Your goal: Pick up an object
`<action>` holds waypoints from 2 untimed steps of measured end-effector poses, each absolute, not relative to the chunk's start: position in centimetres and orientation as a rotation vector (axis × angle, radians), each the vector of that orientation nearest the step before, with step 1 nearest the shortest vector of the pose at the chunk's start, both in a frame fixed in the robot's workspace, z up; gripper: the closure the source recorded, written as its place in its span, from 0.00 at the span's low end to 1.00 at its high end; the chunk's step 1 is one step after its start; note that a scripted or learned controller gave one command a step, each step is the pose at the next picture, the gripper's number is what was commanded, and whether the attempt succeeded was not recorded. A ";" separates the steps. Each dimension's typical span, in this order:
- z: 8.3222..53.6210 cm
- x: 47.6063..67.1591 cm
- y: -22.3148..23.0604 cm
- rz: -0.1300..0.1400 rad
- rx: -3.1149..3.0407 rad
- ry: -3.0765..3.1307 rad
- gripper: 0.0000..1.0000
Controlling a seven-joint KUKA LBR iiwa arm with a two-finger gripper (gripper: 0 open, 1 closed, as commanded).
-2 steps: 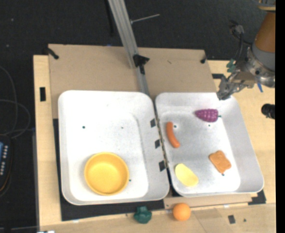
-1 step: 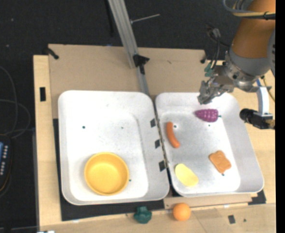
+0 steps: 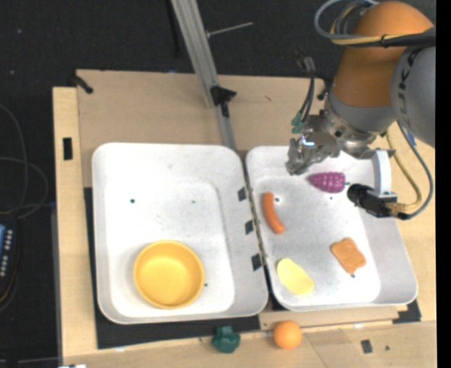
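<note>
Over the right bin [image 3: 394, 282] your gripper [image 3: 306, 158] hangs with nothing visibly between its fingers; how far they're open, you cannot tell. Drop squarely over the purple grapes [image 3: 327, 181] just beside it, then close.

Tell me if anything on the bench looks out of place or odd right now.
Two things sit outside the bins: an orange ball and a small green object lie on the bench's front edge, below the right bin. Everything else lies inside a bin, with nothing spilled or visibly damaged.
</note>
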State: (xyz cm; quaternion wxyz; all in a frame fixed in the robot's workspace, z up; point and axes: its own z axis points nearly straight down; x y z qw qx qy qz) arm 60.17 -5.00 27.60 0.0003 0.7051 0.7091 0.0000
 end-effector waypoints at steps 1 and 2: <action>25.9 58.8 0.3 0.000 2.215 2.229 1.00; 24.9 58.6 5.1 -0.001 2.216 2.229 1.00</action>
